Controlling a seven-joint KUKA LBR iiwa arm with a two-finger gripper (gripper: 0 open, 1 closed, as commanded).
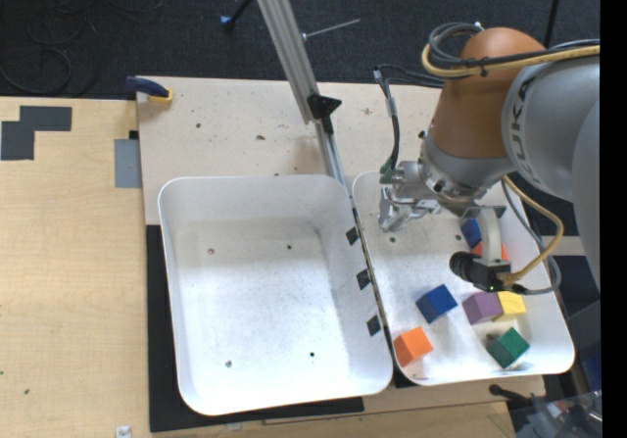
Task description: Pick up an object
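Camera view: my gripper (395,215) hangs over the far left part of the right bin (397,274); whether it is open or closed cannot be determined. The blue cube (437,303), orange cube (413,344), purple cube (481,308), yellow cube (511,304) and green cube (508,346) lie in that bin's near half, apart from my gripper. The left bin (176,260) sits alongside.

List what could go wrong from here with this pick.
1. The tool hangs over bare floor near the right bin's upper left corner, apart from every block, so closing here likely grabs nothing.
2. The purple block, yellow block and green block crowd together, so a grasp may nudge neighbours.
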